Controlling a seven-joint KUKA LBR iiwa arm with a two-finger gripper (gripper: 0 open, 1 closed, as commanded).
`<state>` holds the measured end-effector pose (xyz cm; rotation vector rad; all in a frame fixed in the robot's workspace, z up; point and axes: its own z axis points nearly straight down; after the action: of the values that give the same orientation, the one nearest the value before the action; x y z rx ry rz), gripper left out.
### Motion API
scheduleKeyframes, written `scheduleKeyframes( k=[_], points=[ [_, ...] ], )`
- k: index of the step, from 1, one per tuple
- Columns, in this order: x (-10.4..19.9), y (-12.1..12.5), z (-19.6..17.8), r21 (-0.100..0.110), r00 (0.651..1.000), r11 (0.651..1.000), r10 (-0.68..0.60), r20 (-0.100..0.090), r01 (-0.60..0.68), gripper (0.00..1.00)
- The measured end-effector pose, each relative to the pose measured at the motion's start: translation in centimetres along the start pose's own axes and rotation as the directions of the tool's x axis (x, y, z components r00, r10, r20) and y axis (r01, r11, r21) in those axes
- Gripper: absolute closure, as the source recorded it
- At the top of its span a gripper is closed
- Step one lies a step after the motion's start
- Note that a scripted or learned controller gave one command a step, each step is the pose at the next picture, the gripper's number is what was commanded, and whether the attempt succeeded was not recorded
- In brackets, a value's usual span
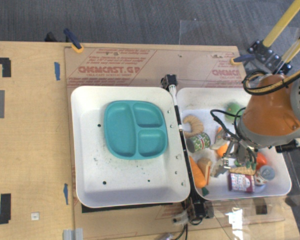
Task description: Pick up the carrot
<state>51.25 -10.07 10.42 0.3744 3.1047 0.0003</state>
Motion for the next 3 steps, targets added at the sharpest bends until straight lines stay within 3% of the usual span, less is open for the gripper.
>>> scheduleKeyframes(
  k=[1,2,3],
  points=[
    [-0.3,0.1,-1.1,-0.001,1.0,1.0,-0.001,0.009,0.001,1.0],
    [-0.2,0.1,-1.0,-0.001,1.0,1.0,-0.001,0.008,0.001,0.0],
    [-0.5,0.2,-2.2,-0.001,1.0,1.0,-0.001,0.018,0.001,1.0]
  ],
)
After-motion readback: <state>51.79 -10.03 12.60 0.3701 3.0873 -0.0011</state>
